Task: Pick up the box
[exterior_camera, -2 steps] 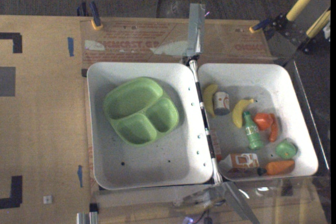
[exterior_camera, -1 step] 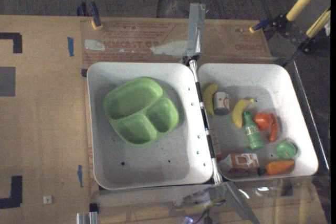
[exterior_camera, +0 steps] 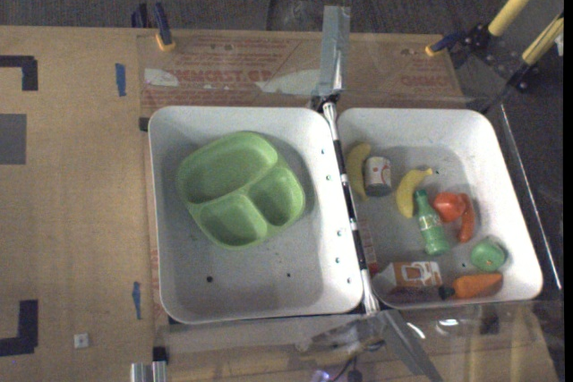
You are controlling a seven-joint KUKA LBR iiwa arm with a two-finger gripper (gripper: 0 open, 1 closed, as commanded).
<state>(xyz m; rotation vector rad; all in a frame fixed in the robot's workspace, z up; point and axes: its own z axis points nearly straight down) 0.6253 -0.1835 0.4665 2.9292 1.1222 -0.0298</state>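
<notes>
Likely trouble, left to right: box (exterior_camera: pixel 414 274) lies flat against near wall of right bin (exterior_camera: pixel 491 139), green bottle (exterior_camera: pixel 431 228) just behind, carrot (exterior_camera: pixel 477 284) just beside; crowding could cause slip or wrong pick. Pincer opening, load: cannot tell.

Faint mirrored reddish lettering on the clear plastic sheet (exterior_camera: pixel 242 72) behind the bins, too blurred to read

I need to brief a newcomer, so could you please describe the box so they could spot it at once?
Look in the right bin, the one crowded with toy food. The box lies along its near edge, just left of the orange carrot. It is the only flat, rectangular item there, brown-orange with a white patch, among rounded fruit and a green bottle.
</notes>
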